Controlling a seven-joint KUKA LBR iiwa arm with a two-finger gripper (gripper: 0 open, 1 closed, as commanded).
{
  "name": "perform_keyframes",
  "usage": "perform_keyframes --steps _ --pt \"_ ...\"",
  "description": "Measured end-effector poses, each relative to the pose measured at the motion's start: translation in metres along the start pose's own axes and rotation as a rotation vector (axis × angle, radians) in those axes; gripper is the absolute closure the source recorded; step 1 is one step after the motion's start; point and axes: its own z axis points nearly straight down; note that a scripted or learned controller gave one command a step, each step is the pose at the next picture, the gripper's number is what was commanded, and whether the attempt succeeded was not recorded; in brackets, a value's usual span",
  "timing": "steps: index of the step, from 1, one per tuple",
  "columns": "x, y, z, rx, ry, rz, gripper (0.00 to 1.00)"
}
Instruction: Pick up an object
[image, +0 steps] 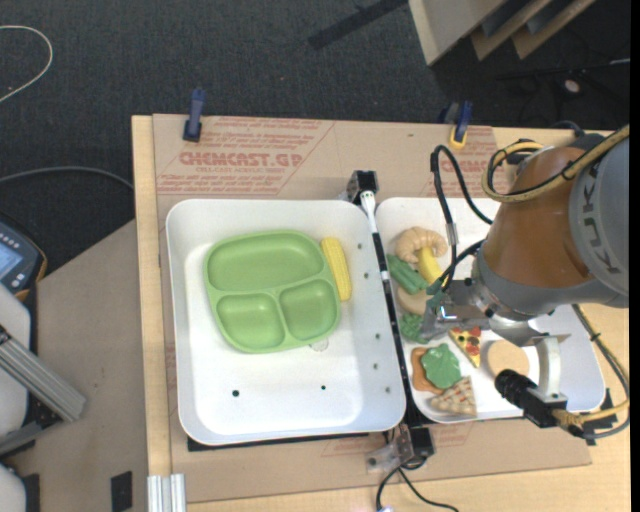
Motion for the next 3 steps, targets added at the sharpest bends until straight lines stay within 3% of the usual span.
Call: perform_keyframes --steps 1,2,3 --pt "0.064 0.001 -0.088 -0.013 -0.002 -0.002 1.00" --pt "0.128 0.009 -0.140 -0.011 0.000 -0.003 1.00" --pt "0.124 0.009 -0.147 -0.007 -0.004 0.004 1.00"
